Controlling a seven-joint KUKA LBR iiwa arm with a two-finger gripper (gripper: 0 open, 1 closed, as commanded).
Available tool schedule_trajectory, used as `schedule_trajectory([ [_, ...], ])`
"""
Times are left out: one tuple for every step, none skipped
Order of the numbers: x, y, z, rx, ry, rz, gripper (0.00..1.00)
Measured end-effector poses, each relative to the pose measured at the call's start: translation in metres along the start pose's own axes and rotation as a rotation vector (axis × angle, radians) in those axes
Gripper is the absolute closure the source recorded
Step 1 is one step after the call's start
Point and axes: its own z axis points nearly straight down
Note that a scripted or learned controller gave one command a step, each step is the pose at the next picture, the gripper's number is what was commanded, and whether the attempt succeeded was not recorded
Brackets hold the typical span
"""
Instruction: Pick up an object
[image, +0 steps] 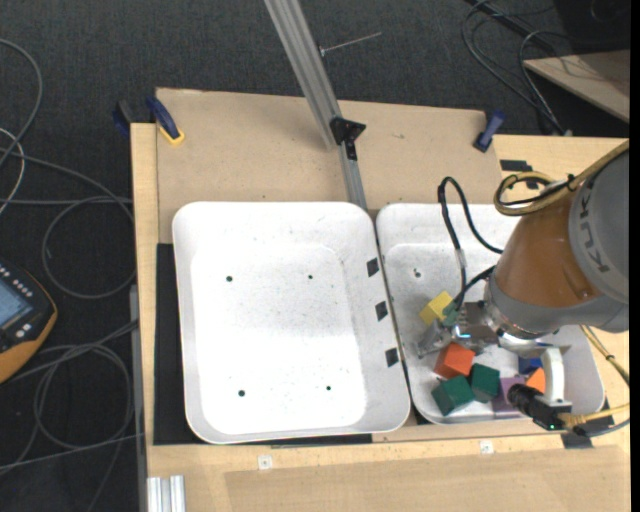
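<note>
In the right bin (400, 262) lies a cluster of small blocks: a yellow block (437, 306), an orange-red block (458, 360), two green blocks (453, 395) (485, 381), a purple piece (517, 388), a small orange piece (536, 380) and a blue piece (531, 352). My gripper (446, 335) reaches down into this bin from the right, between the yellow block and the orange-red block. Its metal tip sits low, just beside the yellow block. The arm's orange band (540, 262) hides the back right part of the bin.
The left bin (200, 240) sits beside the right one, with a shared ridge carrying black clips (381, 310). A metal pole (318, 80) rises at the back centre. A black cable (455, 225) loops over the right bin. Blue clamps (165, 120) (489, 128) hold the board.
</note>
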Motion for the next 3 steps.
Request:
schedule_trajectory([
  [0.000,0.002,-0.014,-0.009,-0.001,-0.001,1.00],
  [-0.002,0.011,-0.075,-0.016,-0.004,-0.002,1.00],
  [-0.001,0.012,-0.128,-0.016,-0.004,-0.002,1.00],
])
